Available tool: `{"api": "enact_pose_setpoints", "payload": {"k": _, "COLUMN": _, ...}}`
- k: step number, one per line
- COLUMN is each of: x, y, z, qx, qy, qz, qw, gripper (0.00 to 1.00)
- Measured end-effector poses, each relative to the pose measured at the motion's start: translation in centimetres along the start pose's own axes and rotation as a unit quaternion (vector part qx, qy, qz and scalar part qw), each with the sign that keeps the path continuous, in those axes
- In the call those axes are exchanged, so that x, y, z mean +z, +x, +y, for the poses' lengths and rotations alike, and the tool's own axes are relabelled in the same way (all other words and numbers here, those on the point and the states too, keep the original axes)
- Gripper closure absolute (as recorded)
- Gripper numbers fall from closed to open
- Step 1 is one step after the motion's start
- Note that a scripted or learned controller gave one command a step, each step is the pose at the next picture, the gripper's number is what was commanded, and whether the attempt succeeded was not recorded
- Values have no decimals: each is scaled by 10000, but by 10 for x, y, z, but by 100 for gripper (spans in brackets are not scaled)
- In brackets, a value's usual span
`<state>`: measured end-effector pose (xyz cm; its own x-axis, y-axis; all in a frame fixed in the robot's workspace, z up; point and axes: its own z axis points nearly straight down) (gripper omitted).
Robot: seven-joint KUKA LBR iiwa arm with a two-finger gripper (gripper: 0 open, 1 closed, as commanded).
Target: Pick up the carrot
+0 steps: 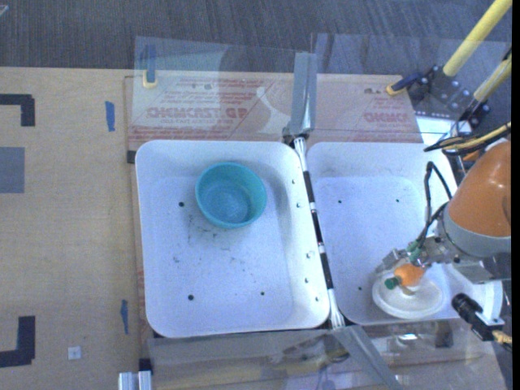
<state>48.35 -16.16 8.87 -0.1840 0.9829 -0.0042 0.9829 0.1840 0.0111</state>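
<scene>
While the arm (479,210) reaches over the right bin (366,210), its gripper (413,260) hangs just above the carrot (406,276), which lies on a white plate (406,297); whether it grips, I cannot tell; a teal bowl (231,194) sits in the left bin (162,258).

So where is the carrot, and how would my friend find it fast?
Start at the right white bin and go to its near right corner, where the gripper hangs at the end of the grey and orange arm. A small round white plate lies there, and the carrot sits on it. It is the only small orange thing with a bit of green; the left bin's bowl is teal.
</scene>
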Motion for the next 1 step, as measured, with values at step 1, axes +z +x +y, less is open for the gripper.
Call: {"api": "enact_pose_setpoints", "payload": {"k": 1, "x": -11, "y": -1, "z": 1, "qx": 13, "qy": -21, "qz": -3, "qw": 10000, "gripper": 100}}
